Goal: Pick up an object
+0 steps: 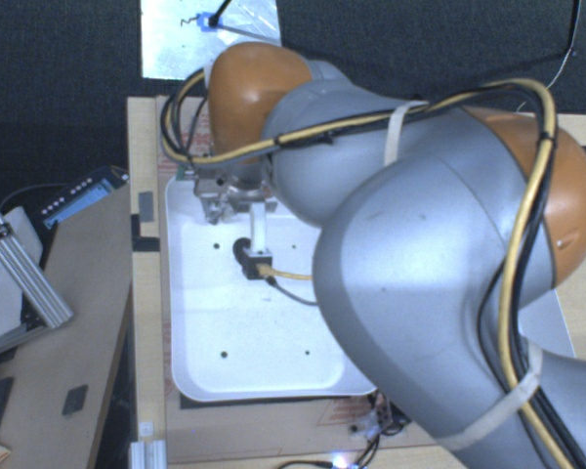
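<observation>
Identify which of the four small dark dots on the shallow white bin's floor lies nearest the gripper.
The far-left dot, just below the gripper; the far-right dot sits further aside, and both near dots lie toward the white bin's front rim.

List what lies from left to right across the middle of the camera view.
In order: metal rail → dark device with a blue edge → white bin → grey robot arm.
</observation>
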Robot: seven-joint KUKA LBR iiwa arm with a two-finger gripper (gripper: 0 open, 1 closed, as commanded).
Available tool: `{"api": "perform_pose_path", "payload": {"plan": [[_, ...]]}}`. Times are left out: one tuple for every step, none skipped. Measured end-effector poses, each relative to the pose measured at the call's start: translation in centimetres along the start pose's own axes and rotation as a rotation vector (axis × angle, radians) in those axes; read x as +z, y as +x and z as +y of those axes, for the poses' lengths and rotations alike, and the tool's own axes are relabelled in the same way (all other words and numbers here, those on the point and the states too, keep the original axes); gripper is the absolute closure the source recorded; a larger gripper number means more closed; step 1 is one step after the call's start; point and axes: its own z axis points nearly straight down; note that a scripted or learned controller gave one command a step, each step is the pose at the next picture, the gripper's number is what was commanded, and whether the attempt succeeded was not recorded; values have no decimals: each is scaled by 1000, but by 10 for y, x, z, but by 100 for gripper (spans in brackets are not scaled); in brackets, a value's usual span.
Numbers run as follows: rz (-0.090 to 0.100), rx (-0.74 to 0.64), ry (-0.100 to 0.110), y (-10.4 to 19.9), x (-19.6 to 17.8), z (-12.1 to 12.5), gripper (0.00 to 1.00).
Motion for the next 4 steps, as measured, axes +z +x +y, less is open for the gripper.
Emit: {"api": "perform_pose_path", "payload": {"plan": [[-2, 3, 2, -3, 11, -6, 100], [-3, 7, 4, -8, 11, -27, 100], [-3, 7, 6, -3, 11, -58, 100], [-3, 8, 8, -3, 11, -106, 100]]}}
